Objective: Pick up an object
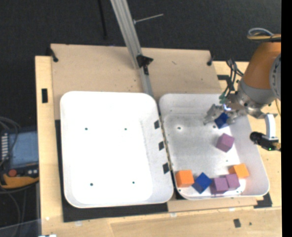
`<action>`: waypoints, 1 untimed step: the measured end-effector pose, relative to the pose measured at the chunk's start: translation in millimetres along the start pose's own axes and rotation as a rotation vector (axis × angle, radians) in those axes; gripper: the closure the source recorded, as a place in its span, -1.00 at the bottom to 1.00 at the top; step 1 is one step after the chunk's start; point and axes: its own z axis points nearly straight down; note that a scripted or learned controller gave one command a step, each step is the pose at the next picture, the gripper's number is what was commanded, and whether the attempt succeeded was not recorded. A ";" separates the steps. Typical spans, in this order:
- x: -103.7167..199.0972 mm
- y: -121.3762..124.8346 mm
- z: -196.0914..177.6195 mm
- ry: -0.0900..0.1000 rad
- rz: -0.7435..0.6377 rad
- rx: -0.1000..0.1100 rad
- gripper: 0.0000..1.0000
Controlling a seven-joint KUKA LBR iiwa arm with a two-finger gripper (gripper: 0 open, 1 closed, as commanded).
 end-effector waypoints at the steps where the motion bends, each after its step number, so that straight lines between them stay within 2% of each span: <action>1: -3.5 7.3 17.1 -0.010 0.000 -0.030 -1.00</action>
